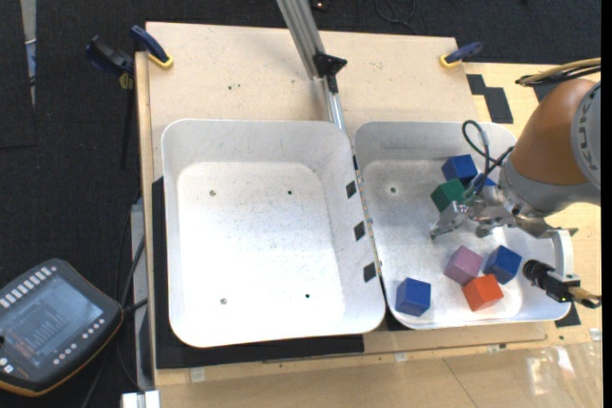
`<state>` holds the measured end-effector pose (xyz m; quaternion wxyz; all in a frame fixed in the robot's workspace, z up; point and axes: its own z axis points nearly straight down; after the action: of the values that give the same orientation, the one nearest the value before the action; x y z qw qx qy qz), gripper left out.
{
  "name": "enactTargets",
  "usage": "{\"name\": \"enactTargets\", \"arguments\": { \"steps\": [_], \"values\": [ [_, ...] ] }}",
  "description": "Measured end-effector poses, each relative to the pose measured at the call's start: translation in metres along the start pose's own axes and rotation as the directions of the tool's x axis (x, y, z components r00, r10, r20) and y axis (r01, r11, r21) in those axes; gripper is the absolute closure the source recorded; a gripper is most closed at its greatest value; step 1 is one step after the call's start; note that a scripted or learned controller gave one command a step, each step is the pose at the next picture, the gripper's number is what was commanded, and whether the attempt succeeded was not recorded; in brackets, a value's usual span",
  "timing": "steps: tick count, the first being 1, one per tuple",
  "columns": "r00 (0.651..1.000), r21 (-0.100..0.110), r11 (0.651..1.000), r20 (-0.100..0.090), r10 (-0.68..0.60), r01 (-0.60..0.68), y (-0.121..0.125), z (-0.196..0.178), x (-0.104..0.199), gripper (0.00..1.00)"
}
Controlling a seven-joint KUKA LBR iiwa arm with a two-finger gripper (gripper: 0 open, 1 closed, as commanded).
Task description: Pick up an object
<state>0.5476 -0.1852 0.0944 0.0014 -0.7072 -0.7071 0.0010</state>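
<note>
Tool point(449, 223) low in right bin point(382, 158), beside green block point(446, 196); grip unclear, nothing lifted yet.

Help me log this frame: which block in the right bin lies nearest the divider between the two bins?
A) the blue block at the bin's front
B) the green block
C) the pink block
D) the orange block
A: the blue block at the front of the right bin sits closest to the divider; the others lie further right.

Robotics lab: clamped bench point(287, 72), teach pendant point(48, 325).
</note>
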Motion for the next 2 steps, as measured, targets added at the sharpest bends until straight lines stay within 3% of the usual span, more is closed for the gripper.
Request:
{"name": "enactTargets", "arguments": {
  "steps": [1, 2],
  "values": [
    [1.0, -0.006, 1.0, 0.001, 0.0, 0.0, 0.001, -0.013, 0.0, 1.0],
    [1.0, -0.008, 1.0, 0.003, -0.001, 0.001, -0.004, -0.058, 0.0, 1.0]
  ]
}}
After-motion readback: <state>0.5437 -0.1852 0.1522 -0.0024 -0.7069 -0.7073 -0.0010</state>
